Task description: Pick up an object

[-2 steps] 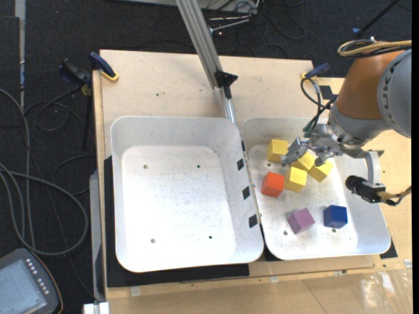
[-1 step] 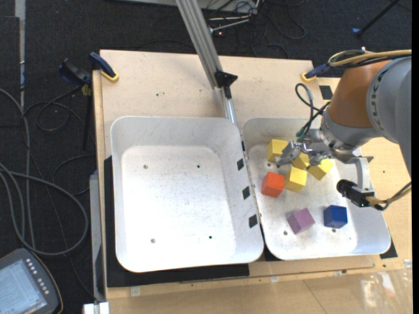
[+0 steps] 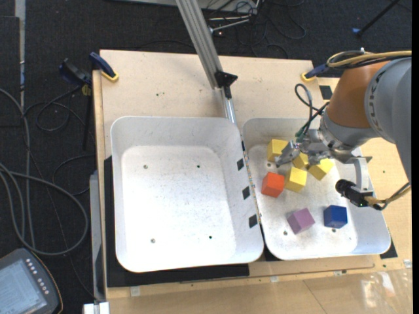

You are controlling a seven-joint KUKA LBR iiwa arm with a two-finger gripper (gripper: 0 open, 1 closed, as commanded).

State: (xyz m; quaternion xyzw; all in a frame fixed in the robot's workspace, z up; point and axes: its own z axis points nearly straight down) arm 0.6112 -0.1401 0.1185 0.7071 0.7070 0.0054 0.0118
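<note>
Six blocks in right bin (image 3: 366,244) | my tool (image 3: 302,150) low over yellow blocks (image 3: 296,177) to grab one | grip state: cannot tell

bench (image 3: 170,84): pale board | on it: left bin (image 3: 124,175); right bin (image 3: 366,241), side by side

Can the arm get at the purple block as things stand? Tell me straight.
Probably yes. The purple block lies apart from the other blocks in the right bin, with bare floor around it and nothing above. The claw hangs over the yellow blocks further back, so a short move forward should do.
</note>
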